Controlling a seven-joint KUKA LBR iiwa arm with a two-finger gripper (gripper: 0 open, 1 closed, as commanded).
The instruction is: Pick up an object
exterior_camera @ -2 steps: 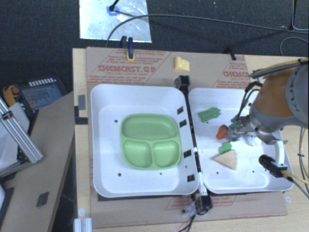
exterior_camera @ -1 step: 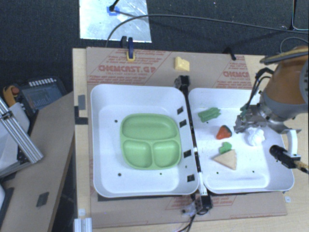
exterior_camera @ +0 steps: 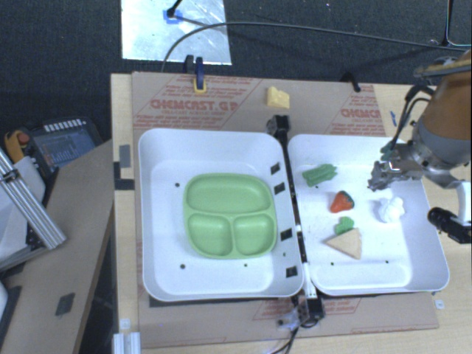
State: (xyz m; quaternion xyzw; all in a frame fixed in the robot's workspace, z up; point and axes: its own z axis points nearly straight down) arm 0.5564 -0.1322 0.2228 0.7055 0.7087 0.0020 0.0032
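Over the right bin (exterior_camera: 424,271) I see the gripper (exterior_camera: 381,177) beside a white piece (exterior_camera: 389,209), seemingly lining up; grasp state unclear.

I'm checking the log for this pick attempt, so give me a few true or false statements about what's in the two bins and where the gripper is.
1. The green divided plate lies in the left bin. True.
2. The red strawberry-like toy lies on the green plate. False: it lies in the right bin, apart from the plate.
3. The gripper is over the right bin, near its right side. True.
4. The tan wedge is held between the gripper's fingers. False: it lies on the bin floor, nearer the camera than the gripper.
5. A small yellow piece lies on the board behind the bins. True.
6. The white object lies in the left bin. False: it lies in the right bin, just below the gripper.
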